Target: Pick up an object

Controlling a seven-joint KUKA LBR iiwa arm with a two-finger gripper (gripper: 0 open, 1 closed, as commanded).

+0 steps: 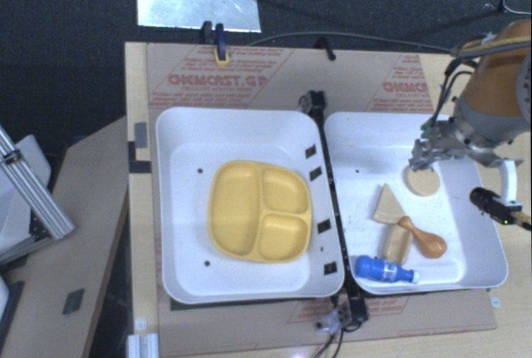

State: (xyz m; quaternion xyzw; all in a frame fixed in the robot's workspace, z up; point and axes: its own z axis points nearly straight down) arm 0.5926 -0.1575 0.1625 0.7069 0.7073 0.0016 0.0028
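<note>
The right bin holds several small things. A round tan disc lies near its middle right. My gripper hangs just over the disc's far edge, reaching in from the right. Nothing shows held in it. Closer to the front lie a tan wedge, a wooden spoon-shaped piece, a short wooden cylinder and a blue bottle on its side.
The left bin holds a yellow divided plate. A black divider with clips runs between the bins. The right bin's far part, behind the gripper, is bare white floor.
</note>
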